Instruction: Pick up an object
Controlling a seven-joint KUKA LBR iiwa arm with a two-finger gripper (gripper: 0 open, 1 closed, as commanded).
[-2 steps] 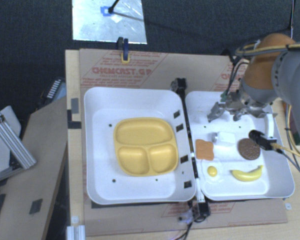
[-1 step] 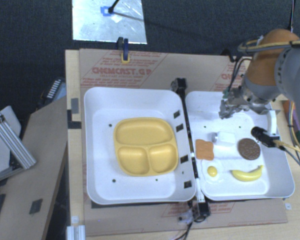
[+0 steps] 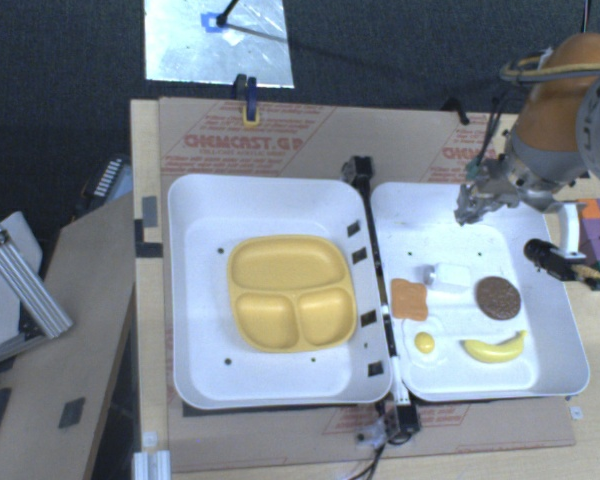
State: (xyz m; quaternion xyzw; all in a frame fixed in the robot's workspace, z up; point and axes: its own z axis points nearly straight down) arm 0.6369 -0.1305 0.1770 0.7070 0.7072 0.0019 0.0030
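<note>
Setting: dark cloth backs a desk (image 3: 310,128) topped with brown cardboard, seen from above at a slant.
Left bin: a shallow white bin (image 3: 195,228) holds a yellow divided tray (image 3: 285,293) with three compartments, lying flat near the middle.
Right bin: a second white bin (image 3: 550,308) sits just beside the first, the two separated by a dark clamp strip (image 3: 365,238).
Objects in right bin: a yellow banana (image 3: 495,348) lies near the front edge; a brown round disc (image 3: 498,298) sits just behind it; an orange flat slice (image 3: 410,299) lies toward the bin's left side; a fried egg toy (image 3: 425,344) sits in front of the slice; a small pale, see-through item (image 3: 445,274) lies between slice and disc, too faint to identify.
Arm: grey with an orange band (image 3: 570,78), reaching in from the right.
Gripper: the gripper (image 3: 473,208) hangs over the rear of the right bin, well apart from every object. Whether it is open or closed, I cannot tell; nothing appears to be held.
Step in hand: judged as an approach, with no object yet picked.
Next move: likely calls for travelling forward over a chosen object, such as the disc or banana, then descending squarely onto it.
</note>
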